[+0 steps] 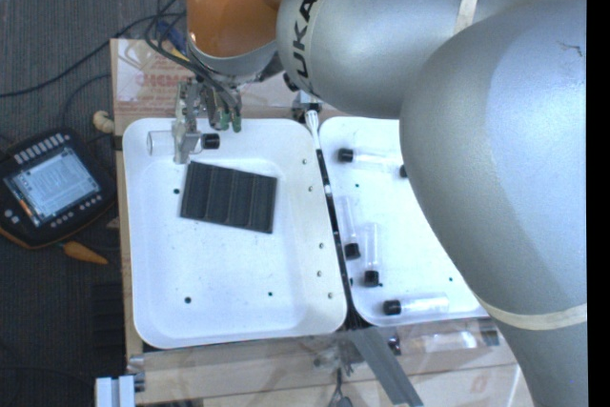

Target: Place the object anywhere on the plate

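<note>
A dark grey ribbed plate (229, 197) lies flat in the back half of the left bin (162, 300). Just behind it, near the bin's far left corner, a clear tube (160, 142) with a black cap (210, 141) lies crosswise. My gripper (195, 133) hangs from the orange wrist right over the middle of that tube and hides part of it. I cannot tell whether the tube is held or rests on the bin floor. The tube is a short gap away from the plate's back edge.
The right bin (419, 214) holds several more clear tubes with black caps (370, 277), one along its front edge (415, 305). The big grey arm covers the view's right and top. A handheld control pendant (52, 186) lies on the floor at the left.
</note>
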`<act>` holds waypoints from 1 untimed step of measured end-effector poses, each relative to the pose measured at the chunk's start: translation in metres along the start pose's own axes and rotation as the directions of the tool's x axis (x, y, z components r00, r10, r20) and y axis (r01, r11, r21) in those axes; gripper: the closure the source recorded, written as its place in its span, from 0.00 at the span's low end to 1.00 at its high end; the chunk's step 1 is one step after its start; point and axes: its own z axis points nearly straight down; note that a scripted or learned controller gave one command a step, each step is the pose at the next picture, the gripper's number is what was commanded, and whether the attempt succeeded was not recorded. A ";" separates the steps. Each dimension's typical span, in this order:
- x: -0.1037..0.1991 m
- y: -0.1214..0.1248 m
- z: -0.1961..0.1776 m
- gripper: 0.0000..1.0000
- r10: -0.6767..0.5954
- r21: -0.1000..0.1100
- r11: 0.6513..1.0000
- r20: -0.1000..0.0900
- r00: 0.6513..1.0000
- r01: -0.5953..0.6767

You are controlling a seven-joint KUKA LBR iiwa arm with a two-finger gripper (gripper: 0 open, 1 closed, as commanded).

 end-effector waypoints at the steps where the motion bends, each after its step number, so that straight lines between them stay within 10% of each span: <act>1: 0.000 0.002 -0.010 1.00 0.000 -0.007 1.000 0.002 1.000 0.000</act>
